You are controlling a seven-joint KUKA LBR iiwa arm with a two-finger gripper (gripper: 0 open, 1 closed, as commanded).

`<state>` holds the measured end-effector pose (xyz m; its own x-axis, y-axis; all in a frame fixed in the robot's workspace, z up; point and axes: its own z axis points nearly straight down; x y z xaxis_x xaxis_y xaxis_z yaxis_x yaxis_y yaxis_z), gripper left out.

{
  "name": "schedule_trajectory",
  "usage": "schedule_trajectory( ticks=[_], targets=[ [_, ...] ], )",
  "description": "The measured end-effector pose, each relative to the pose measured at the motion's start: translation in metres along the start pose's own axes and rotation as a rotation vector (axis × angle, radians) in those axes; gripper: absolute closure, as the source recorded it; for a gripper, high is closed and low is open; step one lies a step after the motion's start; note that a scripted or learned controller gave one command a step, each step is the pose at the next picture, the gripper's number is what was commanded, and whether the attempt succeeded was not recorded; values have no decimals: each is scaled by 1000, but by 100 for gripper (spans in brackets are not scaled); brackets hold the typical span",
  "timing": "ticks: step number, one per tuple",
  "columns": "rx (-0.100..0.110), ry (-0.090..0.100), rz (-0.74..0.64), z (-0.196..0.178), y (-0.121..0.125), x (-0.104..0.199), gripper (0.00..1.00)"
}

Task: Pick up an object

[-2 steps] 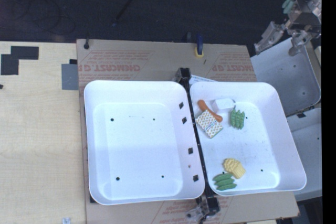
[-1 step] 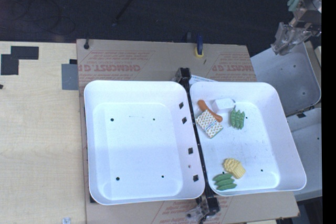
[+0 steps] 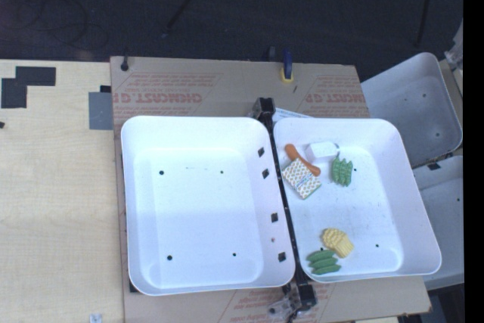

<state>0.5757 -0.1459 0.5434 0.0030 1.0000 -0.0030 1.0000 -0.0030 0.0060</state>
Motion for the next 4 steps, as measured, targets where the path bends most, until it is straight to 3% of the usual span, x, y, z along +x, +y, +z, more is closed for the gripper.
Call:
schedule_trajectory(
  ticks=[4],
  targets=[
    [18, 3, -27, -32, 5, 7, 100]
  ],
)
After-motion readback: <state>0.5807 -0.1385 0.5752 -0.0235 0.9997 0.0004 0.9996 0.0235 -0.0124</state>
